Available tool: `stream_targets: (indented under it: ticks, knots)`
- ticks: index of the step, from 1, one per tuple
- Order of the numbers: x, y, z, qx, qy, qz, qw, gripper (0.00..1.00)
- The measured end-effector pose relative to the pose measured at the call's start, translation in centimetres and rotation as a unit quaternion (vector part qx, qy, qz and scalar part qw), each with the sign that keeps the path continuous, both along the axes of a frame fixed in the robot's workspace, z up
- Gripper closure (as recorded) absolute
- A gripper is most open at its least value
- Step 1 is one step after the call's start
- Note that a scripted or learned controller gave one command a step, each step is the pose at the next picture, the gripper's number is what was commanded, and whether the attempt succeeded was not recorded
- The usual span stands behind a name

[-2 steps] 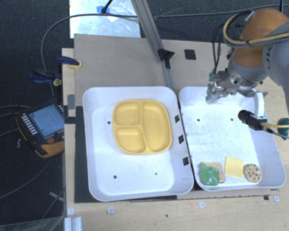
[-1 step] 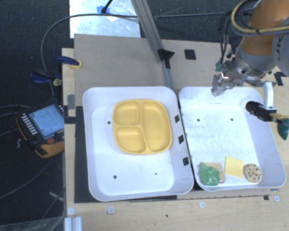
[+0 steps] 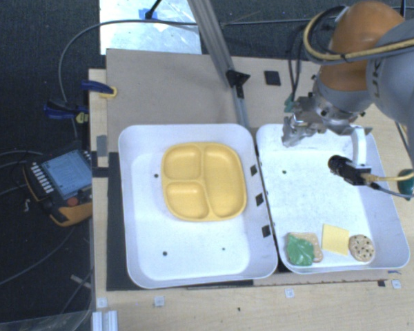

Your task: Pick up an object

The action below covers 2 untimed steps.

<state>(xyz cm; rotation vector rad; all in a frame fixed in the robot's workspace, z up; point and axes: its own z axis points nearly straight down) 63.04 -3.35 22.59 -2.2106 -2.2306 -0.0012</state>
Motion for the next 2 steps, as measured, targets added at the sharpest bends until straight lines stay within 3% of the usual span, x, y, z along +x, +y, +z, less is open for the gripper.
stream_targets:
  ticks: [2]
  knots:
    - [-4.1,10.8,-1.7,0.0004,0.001,0.001,1.0,1.0]
